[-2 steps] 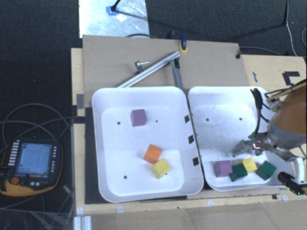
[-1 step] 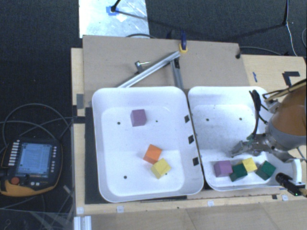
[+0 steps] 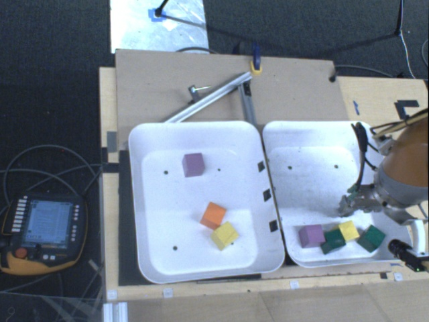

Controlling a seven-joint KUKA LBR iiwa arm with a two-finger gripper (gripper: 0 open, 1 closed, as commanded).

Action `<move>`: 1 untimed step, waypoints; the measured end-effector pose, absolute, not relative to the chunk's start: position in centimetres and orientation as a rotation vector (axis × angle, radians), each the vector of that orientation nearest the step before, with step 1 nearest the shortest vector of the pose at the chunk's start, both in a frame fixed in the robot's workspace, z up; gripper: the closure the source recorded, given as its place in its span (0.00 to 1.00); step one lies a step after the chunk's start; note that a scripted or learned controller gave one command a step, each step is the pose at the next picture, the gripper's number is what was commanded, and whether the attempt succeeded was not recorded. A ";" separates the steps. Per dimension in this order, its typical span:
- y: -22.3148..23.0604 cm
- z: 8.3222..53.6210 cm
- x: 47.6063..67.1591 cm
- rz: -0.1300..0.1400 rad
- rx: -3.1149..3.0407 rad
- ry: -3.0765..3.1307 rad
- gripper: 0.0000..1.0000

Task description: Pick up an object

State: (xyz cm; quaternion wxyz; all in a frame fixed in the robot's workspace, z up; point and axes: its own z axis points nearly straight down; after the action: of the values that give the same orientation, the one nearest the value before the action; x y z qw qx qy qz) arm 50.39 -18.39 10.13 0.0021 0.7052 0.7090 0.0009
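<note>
**Hand low in the right bin, nothing seen lifted yet**

At the far left, off the counter (image 3: pixel 201 300), a pendant (image 3: pixel 43 233) is seen on the dark floor with its cable looped around it.

In the left bin (image 3: pixel 144 180) three blocks are found. A purple block (image 3: pixel 193 164) lies alone toward the back. Nearer the front, an orange block (image 3: pixel 213 215) and a yellow block (image 3: pixel 224 235) lie touching, the yellow one in front and slightly to the right. All three rest flat on the bin floor.

Behind the bins, a metal bar (image 3: pixel 208 98) is laid at a slant across the brown board.

In the right bin (image 3: pixel 301 143) a cluster is gathered at the front edge: a purple cube (image 3: pixel 311 235), a dark green cube (image 3: pixel 332 239) touching it, a small yellow cube (image 3: pixel 348 230) just behind that, and a second green cube (image 3: pixel 371 237) a little apart to the right. All of them sit on the bin floor.

The hand (image 3: pixel 354 203) is held just behind this cluster, nearest the small yellow cube. Its opening cannot be told from this angle, and no object is seen between its fingers.

The task is judged to be at an early stage: an approach has been made toward the right-bin cluster, but a grasp and a lift are not yet shown. A closing on one cube and a clean raise are what remain, and crowding among the cubes may hinder that.
</note>
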 end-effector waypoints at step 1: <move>-19.4 15.0 50.3 0.003 2.214 2.220 1.00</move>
State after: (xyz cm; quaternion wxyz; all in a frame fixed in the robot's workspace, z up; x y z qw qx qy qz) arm 50.26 -19.37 15.00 0.0033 0.7062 0.7080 0.0010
